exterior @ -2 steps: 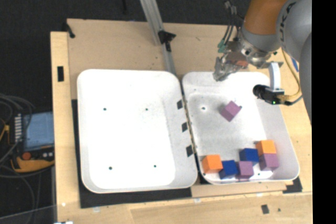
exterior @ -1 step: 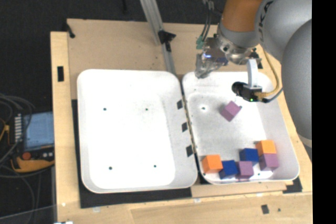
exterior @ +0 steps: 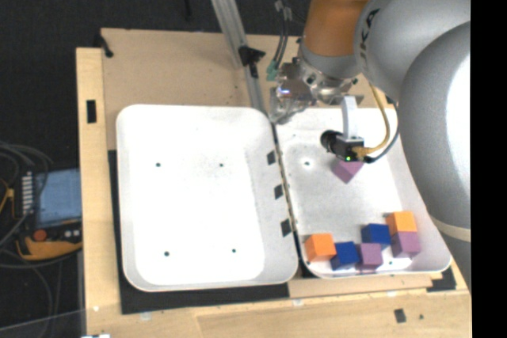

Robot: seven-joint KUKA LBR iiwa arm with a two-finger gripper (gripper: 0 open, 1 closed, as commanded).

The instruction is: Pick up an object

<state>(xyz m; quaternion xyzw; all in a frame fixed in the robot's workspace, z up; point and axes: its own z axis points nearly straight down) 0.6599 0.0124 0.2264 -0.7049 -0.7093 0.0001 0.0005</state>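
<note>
Across the right bin (exterior: 333,206): three purple blocks (exterior: 371,255), two orange blocks (exterior: 320,246), two blue blocks (exterior: 375,234); hand's (exterior: 295,95) opening unclear

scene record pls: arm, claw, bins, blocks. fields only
arm: grey arm, orange band, in from the view's right
claw: above the far end of the divide between the bins
grip: cannot tell
left bin: white, shallow
right bin: white, seven blocks
lone purple block: mid-bin, apart from the rest
near-edge group: orange block, blue block, purple block, rear blue block, rear orange block, right purple block
</note>
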